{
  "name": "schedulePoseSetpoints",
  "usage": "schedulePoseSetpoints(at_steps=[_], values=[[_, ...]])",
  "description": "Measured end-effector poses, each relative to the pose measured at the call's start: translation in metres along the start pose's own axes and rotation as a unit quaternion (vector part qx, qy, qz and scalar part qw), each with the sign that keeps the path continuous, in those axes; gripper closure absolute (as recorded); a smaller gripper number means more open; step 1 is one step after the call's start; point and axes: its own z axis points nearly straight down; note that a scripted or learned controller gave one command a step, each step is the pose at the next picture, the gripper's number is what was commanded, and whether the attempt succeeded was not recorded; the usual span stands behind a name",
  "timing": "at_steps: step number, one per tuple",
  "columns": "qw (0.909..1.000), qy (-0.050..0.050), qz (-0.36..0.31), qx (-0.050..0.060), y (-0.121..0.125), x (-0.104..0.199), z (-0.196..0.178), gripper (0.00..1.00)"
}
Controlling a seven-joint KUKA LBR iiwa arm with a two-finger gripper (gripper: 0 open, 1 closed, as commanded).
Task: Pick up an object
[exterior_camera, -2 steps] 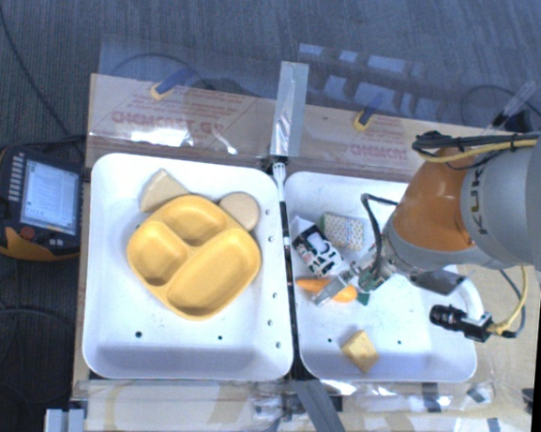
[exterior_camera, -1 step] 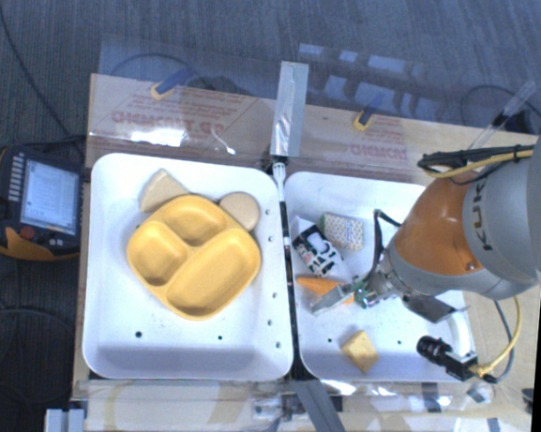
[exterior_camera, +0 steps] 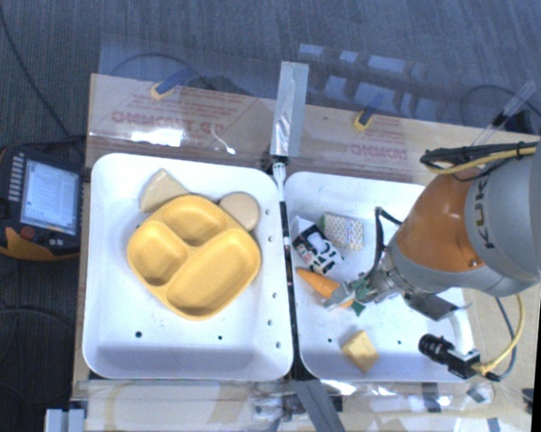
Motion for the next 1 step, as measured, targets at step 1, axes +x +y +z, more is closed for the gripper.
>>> schedulePoseSetpoints(at_steps=[1], values=[[0.9929, 0.0, 0.119, 0.01, 0.0542, 0.034, -0.0828, 1.0]])
